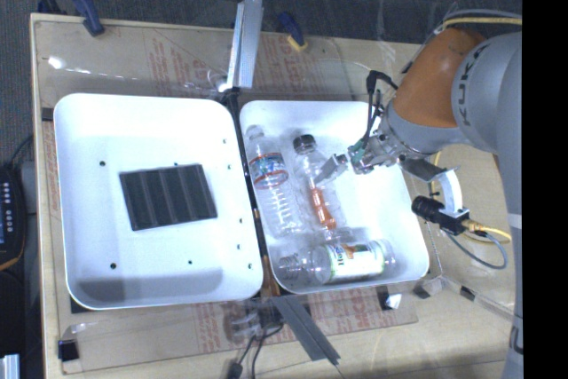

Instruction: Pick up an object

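Note:
The right white bin (390, 231) holds three clear plastic bottles. One with a red and blue label (271, 184) lies along the bin's left wall. A second with a black cap and orange label (317, 191) lies in the middle. A third with a green and white label (344, 262) lies across the near wall. My gripper (340, 164) hangs low over the right bin, just right of the black-capped bottle's upper half. I see nothing clearly held in it.
A black ridged rectangular tray (168, 195) lies flat in the middle of the left white bin (80, 138). A metal bar (244, 40) stands up behind the divide between the bins. Blue clamps (87, 13) grip the bench's far edge.

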Available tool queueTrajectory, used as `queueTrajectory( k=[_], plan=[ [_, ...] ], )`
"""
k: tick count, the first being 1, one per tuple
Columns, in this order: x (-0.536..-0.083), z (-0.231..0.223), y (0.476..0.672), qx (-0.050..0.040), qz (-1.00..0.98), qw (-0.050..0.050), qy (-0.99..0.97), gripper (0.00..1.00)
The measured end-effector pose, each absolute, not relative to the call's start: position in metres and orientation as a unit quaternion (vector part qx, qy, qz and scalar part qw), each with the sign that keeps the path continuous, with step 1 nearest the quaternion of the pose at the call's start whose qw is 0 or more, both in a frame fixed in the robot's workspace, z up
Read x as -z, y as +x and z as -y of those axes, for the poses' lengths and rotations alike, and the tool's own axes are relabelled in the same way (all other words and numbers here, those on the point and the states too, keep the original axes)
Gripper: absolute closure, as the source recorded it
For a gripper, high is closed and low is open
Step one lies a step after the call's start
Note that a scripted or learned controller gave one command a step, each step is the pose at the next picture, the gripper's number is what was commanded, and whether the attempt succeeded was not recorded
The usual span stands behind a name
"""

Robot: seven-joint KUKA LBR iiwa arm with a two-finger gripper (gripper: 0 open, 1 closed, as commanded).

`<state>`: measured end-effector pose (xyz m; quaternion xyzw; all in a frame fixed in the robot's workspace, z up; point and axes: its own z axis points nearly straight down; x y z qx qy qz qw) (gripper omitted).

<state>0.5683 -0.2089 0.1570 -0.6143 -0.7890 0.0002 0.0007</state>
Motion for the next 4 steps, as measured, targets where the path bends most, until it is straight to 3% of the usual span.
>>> queueTrajectory(
  k=[1, 2, 3, 4],
  plan=[
    [-0.095, 0.202, 0.554, 0.0009, 0.848, -0.002, -0.529, 0.00],
    [-0.095, 0.208, 0.558, 0.0012, 0.888, -0.004, -0.459, 0.00],
    [-0.108, 0.210, 0.559, 0.0005, 0.889, -0.008, -0.459, 1.00],
    [-0.181, 0.148, 0.620, -0.0004, 0.888, 0.000, -0.460, 1.00]
  ],
)
